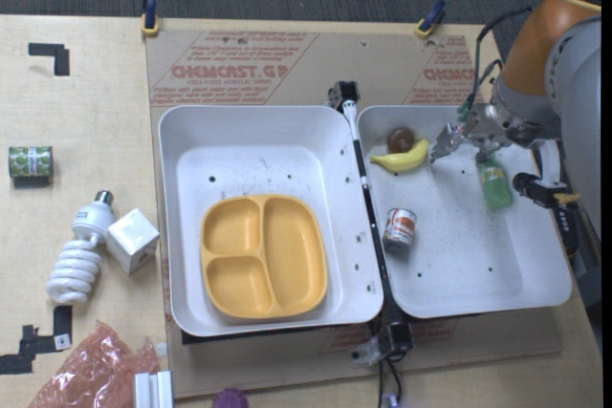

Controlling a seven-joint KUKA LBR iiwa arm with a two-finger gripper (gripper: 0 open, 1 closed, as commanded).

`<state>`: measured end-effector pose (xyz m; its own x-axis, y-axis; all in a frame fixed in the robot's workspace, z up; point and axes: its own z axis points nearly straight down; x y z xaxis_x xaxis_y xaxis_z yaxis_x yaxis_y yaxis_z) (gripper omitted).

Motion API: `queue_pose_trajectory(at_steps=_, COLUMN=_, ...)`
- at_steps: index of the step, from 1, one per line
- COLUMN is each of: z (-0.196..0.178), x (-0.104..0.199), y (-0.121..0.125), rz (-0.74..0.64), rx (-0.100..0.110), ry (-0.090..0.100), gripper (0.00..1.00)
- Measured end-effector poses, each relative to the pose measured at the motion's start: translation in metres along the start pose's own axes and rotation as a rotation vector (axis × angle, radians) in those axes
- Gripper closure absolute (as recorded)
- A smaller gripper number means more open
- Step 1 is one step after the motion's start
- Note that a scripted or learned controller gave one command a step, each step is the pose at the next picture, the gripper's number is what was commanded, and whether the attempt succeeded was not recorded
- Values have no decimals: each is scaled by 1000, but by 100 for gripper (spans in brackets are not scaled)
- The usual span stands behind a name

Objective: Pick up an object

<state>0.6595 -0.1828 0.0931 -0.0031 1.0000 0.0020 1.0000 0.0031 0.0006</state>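
Banana (402, 158) seems the likeliest pick, since it lies in the far left part of the right bin (478, 306), close to the wall shared with the left bin (182, 205), and the gripper (446, 144) sits just beside its right tip. Taking the hazards from the biggest body down: the arm (564, 62) reaches in over the bin's right rim, and a low or skewed descent could press the wrist against that rim or the bin floor. The green bottle (494, 184) lies right under the wrist, near the gripper, so any sideways sweep could knock it or catch it instead. The banana itself may be the main trouble; approached at one thin end, it could pivot or slide toward the bin wall rather than settle into a hold, and a grip that far from its middle would likely let it droop or drop out. The dark round fruit (401, 139) touches or nearly touches the banana's far side, so a push could roll it away or wedge it in the corner. The small can (399, 229) stands well apart and looks safe. Whether the jaws are spread or pressed together cannot be told here, and nothing is seen between them. As for looks, the banana is bright yellow, smooth, gently curved like a crescent, tapering at both ends, and probably slippery and light.
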Motion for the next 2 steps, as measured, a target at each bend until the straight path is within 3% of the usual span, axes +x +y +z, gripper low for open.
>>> queue_pose_trajectory(at_steps=1, z=1, x=49, y=-44, rz=1, rx=1, ry=-3, gripper=0)
queue_pose_trajectory(at_steps=2, z=1, x=72, y=-107, rz=5, rx=1, ry=-2, gripper=0)
